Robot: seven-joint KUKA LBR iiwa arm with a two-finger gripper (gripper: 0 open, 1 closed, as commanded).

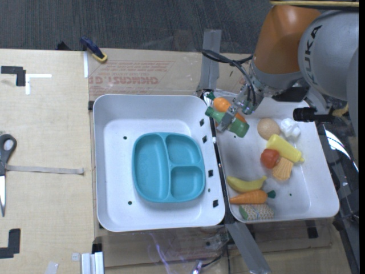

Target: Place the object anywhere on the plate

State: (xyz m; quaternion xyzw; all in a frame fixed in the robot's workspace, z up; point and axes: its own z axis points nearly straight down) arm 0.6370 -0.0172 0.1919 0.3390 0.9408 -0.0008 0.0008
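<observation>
Tool (232, 117) clamped on green plastic toy vegetable (229, 120), hovering over the seam between bins, apart from sectioned turquoise plastic plate (169, 167); risk judged: shallow end grip slipping, dropping it short into right white bin (296, 207).

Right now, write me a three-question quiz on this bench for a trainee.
1. True or false: the blue plate lies in the left bin.
2. What does the gripper hold between its fingers? A) the banana B) the green and orange toy C) the egg
3. Name the long orange thing beside the banana in the right bin.

Key:
1. True.
2. B, the green and orange toy, lifted near the wall between the bins.
3. The carrot.
</observation>
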